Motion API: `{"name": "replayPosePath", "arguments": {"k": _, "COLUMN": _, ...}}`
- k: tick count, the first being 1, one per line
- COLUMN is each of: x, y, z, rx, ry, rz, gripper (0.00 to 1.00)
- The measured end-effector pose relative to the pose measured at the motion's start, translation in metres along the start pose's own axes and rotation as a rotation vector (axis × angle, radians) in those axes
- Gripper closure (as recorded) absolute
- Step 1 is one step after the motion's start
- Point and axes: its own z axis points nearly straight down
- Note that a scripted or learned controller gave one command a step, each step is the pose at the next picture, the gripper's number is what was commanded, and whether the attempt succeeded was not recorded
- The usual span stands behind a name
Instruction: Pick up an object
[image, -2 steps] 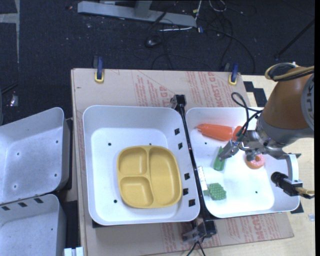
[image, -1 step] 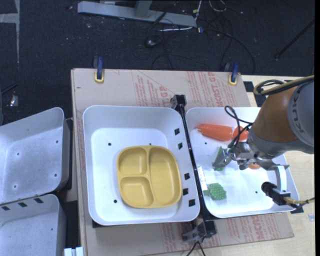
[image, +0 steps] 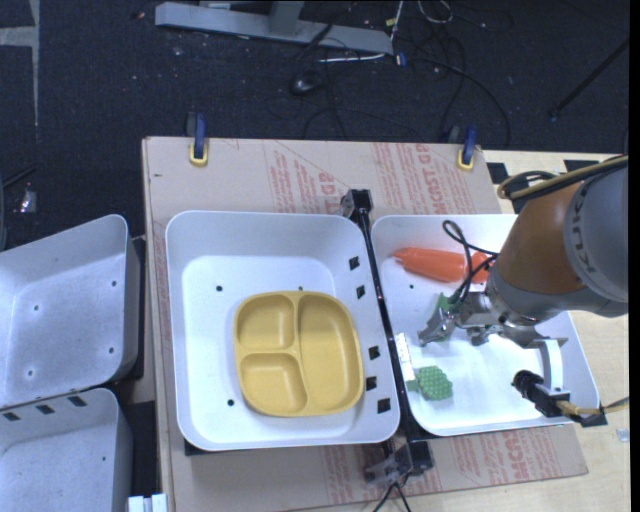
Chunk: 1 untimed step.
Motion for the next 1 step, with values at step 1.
{"name": "replayPosePath", "arguments": {"k": 1, "x": 0.0, "y": 0.0002, "z": -0.0108, "rx": -0.002, "ry": 0.0, "rz": 0.002, "gripper": 1.0}}
